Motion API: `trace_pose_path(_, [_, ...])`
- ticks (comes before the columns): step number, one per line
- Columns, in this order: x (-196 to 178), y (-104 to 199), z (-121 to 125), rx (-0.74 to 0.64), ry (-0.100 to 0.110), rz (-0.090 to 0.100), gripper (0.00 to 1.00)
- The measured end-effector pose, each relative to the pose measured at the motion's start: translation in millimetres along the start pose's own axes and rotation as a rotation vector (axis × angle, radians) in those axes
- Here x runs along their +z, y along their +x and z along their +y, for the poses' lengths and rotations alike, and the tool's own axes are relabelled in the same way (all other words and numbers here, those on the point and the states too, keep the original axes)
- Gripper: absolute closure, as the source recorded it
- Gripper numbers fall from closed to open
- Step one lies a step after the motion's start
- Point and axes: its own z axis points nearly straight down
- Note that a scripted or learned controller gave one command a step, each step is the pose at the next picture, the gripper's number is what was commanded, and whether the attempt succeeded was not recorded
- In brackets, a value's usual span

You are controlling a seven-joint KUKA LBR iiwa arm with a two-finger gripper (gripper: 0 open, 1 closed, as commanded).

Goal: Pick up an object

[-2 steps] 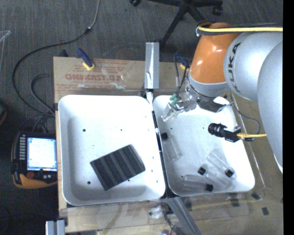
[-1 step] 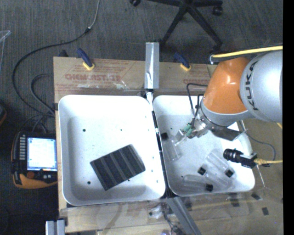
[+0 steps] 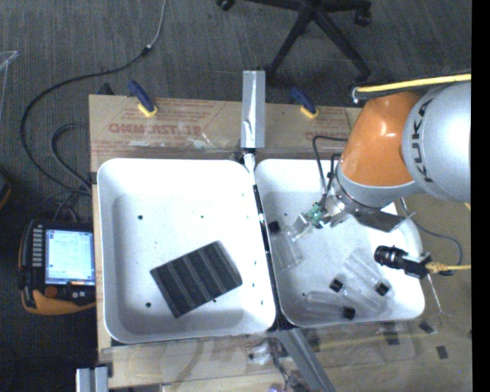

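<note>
While the gripper (image 3: 302, 224) is hanging over the right bin (image 3: 413, 306), grip unreadable, clear bottles (image 3: 360, 279) are lying near and right of it, long axes slanting.

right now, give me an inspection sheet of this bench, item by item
surface: wooden board bearing a left bin and a right bin side by side
job's things: black ribbed block lying flat in the left bin; clear plastic pieces with black caps in the right bin
clutter: blue clamps and a metal bar on the board's far edge
hand: hand over the right bin, finger state unclear
cables: black cable looping on the floor at left; yellow cable by the arm
surroundings: pendant with lit screen at left, chair base beyond the bench
</note>
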Motion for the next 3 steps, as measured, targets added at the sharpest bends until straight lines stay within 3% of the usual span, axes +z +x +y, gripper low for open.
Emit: trace_pose_path(3, [-26,1,2,0.001,0.000,0.003,1.00])
